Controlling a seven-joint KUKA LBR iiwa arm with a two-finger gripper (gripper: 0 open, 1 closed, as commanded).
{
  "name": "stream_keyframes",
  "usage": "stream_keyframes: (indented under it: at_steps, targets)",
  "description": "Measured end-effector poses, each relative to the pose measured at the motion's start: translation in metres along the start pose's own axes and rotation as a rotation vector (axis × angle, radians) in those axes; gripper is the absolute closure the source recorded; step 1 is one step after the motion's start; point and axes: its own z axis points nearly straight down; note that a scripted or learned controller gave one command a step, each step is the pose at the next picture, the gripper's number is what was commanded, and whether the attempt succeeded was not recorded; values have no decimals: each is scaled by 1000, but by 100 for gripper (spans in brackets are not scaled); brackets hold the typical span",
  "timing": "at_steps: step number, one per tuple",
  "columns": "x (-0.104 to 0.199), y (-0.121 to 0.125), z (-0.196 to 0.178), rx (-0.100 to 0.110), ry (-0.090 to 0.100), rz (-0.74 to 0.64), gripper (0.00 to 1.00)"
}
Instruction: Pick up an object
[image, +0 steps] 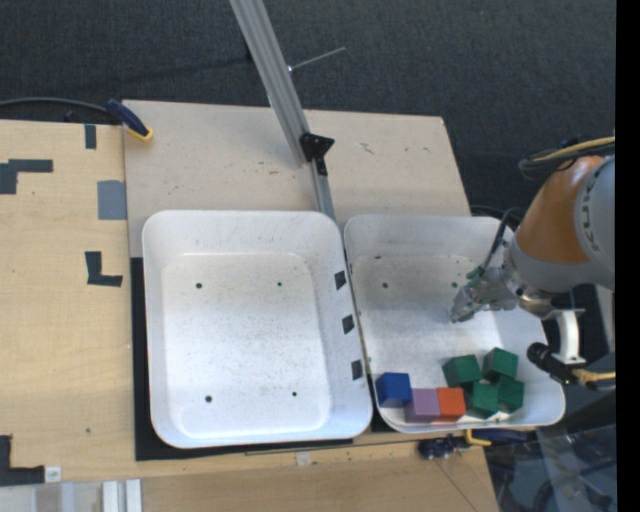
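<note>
Grey arm (590, 225), orange band (550, 215) above wrist (rounded casing), yellow-black cables alongside.

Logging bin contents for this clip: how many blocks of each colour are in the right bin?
Green blocks: 4, clustered, so the count is approximate
Blue block: 1
Purple block: 1
Orange block: 1
Total: 7

Bins: we see the shallow left white bin (245, 325) just beside the shallow right white bin (400, 250).
Blocks: the blue cube (393, 388), purple cube (426, 403), orange cube (451, 402) and green blocks (485, 380) cluster in the right bin's near corner.
Gripper: the two-finger gripper (465, 308) sits over the right bin, behind the blocks.
</note>
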Motion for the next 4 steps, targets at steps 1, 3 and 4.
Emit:
stream_keyframes:
  at_steps: [1, 3, 4]
  targets:
    - [2, 5, -63, -8, -3, 1, 100]
    - [3, 6, -148, -3, -1, 1, 100]
    - [58, 15, -134, -1, 0, -4, 100]
